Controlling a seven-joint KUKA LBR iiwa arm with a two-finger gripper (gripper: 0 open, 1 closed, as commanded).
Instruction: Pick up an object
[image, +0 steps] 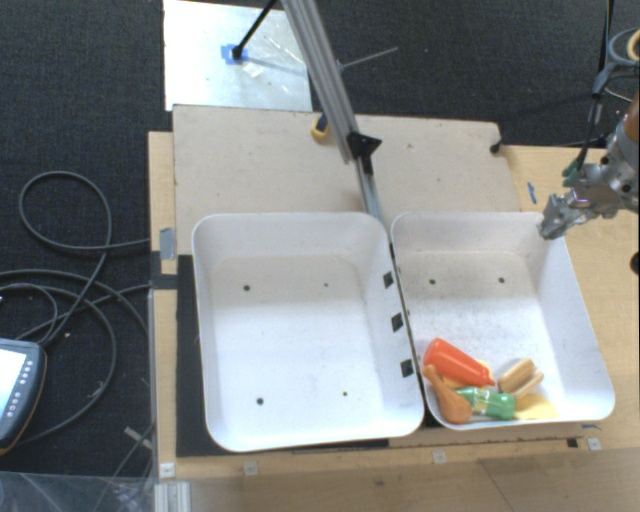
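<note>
Several toy foods lie in the near corner of the right bin (560, 300): an orange-red carrot-like piece (457, 361), a tan drumstick shape (448, 396), a green piece (490, 403) and a hot-dog bun (520, 376) with a pale yellow piece beside it. My gripper (555, 218) hangs at the right bin's far right rim, well away from the toys, with nothing seen between its fingers.
The left bin (215, 300) stands beside the right one, joined along a divider with black clips. A slanted metal pole (330, 85) crosses the back board. Cables and a pendant lie on the floor at the left.
</note>
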